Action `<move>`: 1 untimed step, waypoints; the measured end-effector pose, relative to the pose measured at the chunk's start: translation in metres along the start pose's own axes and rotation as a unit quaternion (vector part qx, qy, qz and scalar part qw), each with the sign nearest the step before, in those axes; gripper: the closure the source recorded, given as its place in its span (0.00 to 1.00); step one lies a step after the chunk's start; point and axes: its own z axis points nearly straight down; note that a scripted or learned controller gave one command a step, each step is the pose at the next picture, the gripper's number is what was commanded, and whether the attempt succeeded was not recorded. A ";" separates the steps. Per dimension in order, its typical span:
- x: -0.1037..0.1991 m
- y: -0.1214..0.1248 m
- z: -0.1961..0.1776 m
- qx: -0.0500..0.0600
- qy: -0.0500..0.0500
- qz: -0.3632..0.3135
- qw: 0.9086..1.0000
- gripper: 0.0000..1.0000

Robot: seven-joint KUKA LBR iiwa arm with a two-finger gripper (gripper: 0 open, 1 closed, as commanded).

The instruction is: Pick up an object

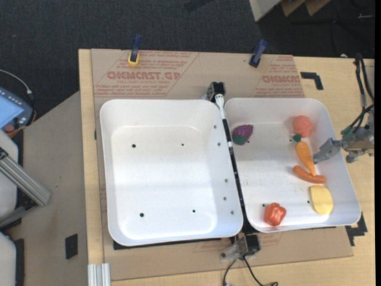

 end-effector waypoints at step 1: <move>0.002 0.014 0.117 0.002 0.005 -0.002 1.000 0.00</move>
